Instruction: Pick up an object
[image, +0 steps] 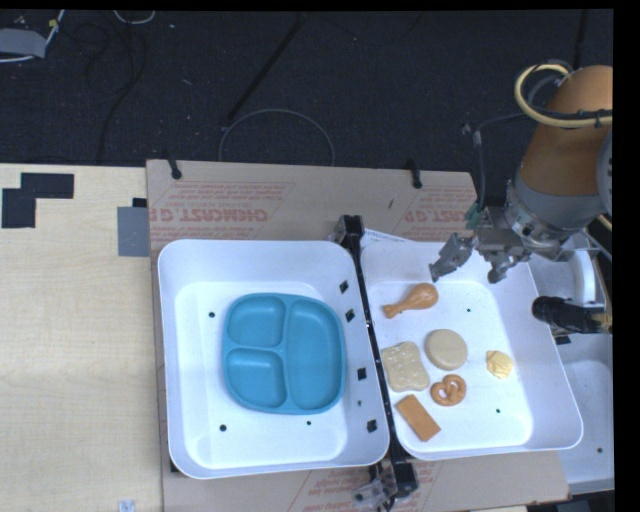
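The right bin (545, 415) holds several toy foods: a chicken drumstick (414, 299), a pale cracker (405, 365), a round cream cookie (446, 348), a pretzel (449, 390), an orange slab (418, 417) and a small yellow piece (499, 364). My gripper (472, 262) hangs above the bin's far edge, up and to the right of the drumstick. Its two dark fingers are spread apart with nothing between them.
The left bin (190, 265) holds a blue divided plate (282, 352). A black divider (365, 330) runs between the bins. The arm's orange band (568, 130) fills the upper right. Cardboard lies under both bins, and cables cross the dark floor behind.
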